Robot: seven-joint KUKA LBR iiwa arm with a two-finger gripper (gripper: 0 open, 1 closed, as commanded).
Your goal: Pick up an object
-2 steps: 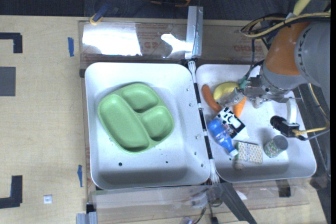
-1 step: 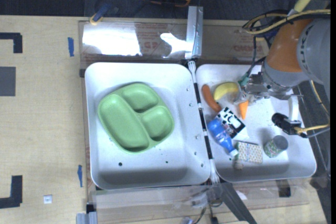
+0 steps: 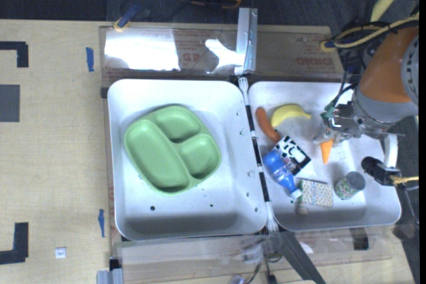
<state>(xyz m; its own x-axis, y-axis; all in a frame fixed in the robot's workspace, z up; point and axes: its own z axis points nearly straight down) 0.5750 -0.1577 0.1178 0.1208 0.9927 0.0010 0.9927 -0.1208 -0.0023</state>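
Arm (image 3: 393,70) enters from the right side of the view, over the right bin's (image 3: 383,206) far right corner. Grey casing, broad orange band just above the wrist. Wrist angled down and inward toward the bin's middle. Loose cables loop over the upper arm near the tabletop's far right edge. Hand (image 3: 331,124) sits low inside the right bin, nearer its far edge than its near edge, pointing down at the bin floor. Dark metal parts and a small green spot show at the hand's base.
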